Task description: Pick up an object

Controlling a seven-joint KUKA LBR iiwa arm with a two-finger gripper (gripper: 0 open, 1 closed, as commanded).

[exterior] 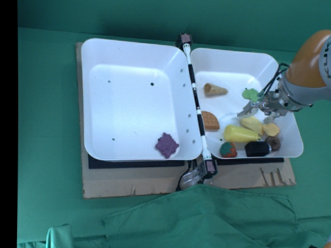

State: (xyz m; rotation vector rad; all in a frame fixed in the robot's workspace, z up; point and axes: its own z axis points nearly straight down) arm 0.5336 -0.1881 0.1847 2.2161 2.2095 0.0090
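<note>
Two glossy white bins [103, 56]; knobbly purple cluster [167, 145] in left.

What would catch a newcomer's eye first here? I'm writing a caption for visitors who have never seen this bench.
First the grey arm with its orange band, reaching from the right, its hand low over the right white bin. Below it sits a bright cluster: a yellow pepper-shaped toy, a red-and-green strawberry toy and a black block. The left white bin holds a lone purple grape-cluster toy.
</note>
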